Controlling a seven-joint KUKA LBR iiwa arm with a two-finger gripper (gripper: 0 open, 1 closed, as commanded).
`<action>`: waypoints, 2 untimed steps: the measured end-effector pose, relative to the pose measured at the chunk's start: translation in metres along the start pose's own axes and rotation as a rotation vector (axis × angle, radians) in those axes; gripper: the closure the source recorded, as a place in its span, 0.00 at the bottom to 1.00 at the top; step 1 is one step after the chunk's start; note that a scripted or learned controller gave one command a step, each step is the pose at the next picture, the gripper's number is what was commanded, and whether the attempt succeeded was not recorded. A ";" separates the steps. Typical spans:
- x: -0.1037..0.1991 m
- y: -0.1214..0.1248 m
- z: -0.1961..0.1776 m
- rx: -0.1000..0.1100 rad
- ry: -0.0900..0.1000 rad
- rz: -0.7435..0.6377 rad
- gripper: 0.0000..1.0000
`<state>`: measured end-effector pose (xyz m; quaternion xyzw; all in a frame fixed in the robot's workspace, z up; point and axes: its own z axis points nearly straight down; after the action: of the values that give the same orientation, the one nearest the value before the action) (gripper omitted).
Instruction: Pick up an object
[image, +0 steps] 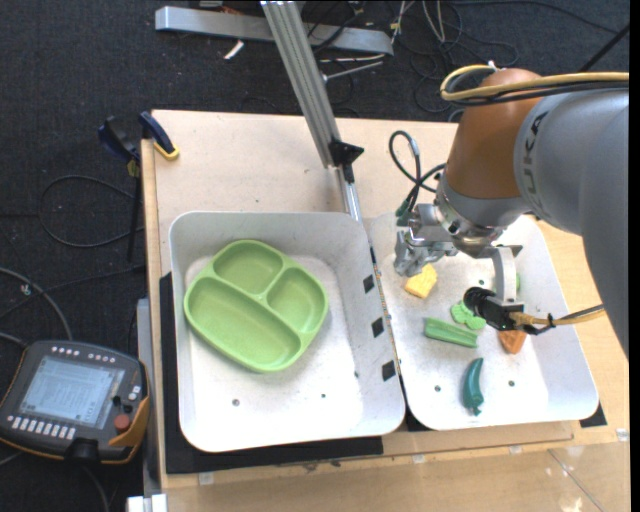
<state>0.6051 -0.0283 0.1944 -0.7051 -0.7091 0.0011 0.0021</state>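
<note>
Left bin (200, 400): shallow, white, holds a glossy light-green plate (256, 303) with three compartments, well to the tool's left.
Right bin (560, 390): white; holds a yellow wedge (421, 283), a flat green stick (449, 333), a small green lump (464, 314), an orange piece (512, 342) and a curved teal piece (472, 385).
Tool (412, 252): metal, low over the right bin, its tip just above the yellow wedge; whether it is wide or narrow cannot be told.
Arm (540, 150): grey with an orange band, reaching in from the right, bent down at the wrist.
Tabletop (250, 160): pale wood.
</note>
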 end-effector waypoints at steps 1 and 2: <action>0.040 0.019 -0.001 -0.006 0.000 -0.001 1.00; 0.088 -0.046 -0.138 -0.012 0.001 -0.001 1.00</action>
<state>0.5591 0.0595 0.3331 -0.7048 -0.7094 -0.0035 -0.0019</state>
